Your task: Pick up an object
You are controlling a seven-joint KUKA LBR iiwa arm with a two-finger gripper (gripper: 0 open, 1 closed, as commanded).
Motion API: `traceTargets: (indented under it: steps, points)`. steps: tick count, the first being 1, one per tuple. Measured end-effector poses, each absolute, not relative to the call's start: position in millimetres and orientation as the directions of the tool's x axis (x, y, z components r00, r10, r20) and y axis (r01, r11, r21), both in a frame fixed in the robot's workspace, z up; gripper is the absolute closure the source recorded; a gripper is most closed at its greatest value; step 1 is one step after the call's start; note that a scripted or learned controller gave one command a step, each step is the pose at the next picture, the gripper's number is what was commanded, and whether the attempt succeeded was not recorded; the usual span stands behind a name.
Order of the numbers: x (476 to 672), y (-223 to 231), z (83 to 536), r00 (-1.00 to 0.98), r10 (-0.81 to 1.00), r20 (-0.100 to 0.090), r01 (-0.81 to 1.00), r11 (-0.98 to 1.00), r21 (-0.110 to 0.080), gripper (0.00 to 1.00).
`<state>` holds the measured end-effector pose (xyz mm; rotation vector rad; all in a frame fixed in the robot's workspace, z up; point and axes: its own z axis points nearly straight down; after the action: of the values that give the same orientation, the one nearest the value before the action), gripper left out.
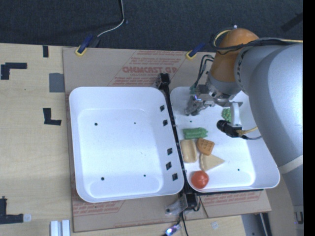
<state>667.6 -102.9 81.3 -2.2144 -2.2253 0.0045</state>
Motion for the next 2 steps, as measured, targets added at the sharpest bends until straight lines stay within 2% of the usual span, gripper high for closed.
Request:
traceTargets:
  steps: [1, 2]
  points:
    - [668.0, -104.9, 94.0, -0.003, 1.0, 0.0, 1.0, 0.003, -0.002, 1.0]
    - [669.2, -167.4, 165.0, 0.003, 1.0, -0.004, 1.0, -0.003, 0.006, 1.0]
